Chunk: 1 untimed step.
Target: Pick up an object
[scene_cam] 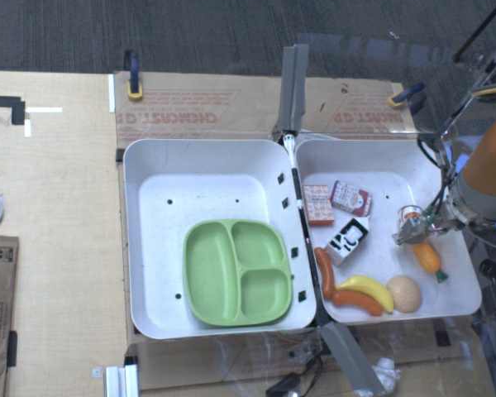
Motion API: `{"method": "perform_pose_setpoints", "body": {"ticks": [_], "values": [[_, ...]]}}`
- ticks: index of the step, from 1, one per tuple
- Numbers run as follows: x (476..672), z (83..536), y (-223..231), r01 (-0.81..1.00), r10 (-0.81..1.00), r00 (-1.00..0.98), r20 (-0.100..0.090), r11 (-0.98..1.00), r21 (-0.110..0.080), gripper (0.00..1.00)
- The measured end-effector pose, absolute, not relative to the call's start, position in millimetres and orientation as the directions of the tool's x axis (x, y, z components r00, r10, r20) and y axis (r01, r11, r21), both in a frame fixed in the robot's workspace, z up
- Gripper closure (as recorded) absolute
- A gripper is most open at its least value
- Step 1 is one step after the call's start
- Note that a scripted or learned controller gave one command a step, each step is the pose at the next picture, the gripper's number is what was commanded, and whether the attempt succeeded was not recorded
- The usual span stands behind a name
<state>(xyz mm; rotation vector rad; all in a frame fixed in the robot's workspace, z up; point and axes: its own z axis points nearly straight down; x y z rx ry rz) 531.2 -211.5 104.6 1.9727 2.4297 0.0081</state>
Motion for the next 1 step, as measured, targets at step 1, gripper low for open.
{"method": "perform_pose_setpoints", "body": {"ticks": [1], "values": [[604.0, 190.4, -110.4, 0.993, 0.993, -0.118, 0.0, 0.118, -0.002, 1.0]]}}
